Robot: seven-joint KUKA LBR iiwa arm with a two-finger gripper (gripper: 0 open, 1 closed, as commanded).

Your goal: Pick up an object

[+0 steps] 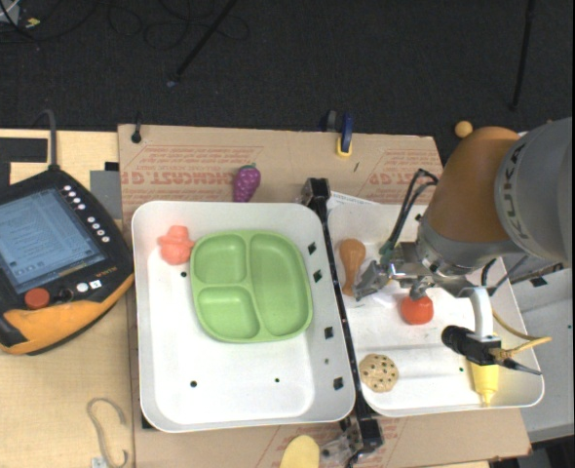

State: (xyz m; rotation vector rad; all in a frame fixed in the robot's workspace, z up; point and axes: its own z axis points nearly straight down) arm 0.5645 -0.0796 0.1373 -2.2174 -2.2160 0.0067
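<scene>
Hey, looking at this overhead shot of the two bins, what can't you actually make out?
- Gripper: small and dark in the camera view; its finger state is unreadable.
- Right white bin: its far right corner is covered by the grey arm.
- Yellow rounded object: cut off by the bottom edge.
- Handheld controller screen: text too small.

Small red tomato (pixel 416 309), upright, right bin (pixel 521 398), beside gripper (pixel 395 283)
</scene>
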